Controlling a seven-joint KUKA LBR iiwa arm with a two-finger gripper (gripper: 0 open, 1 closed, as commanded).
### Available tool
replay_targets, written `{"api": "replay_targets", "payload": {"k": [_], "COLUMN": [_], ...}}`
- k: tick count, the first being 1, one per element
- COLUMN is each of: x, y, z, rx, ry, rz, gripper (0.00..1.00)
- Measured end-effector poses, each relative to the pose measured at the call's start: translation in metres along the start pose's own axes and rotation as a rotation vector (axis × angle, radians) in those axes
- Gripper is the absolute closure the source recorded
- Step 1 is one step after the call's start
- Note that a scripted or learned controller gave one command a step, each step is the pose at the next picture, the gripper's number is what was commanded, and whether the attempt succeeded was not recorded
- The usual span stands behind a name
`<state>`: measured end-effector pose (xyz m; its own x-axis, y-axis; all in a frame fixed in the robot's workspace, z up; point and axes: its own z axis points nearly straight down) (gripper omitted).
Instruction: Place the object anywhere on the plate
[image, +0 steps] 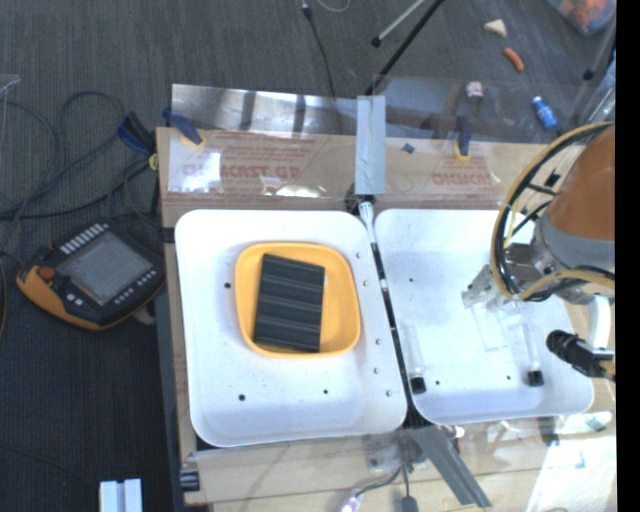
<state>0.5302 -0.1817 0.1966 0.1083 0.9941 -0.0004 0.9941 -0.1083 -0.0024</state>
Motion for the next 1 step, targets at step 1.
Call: {"api": "replay_targets", "payload": {"k": [1], "x": [0.0000], "y": [0.0000], "z": [0.0000], "rx": [0.000], "ry": [0.000], "rz": [0.000], "gripper": [0.00]}}
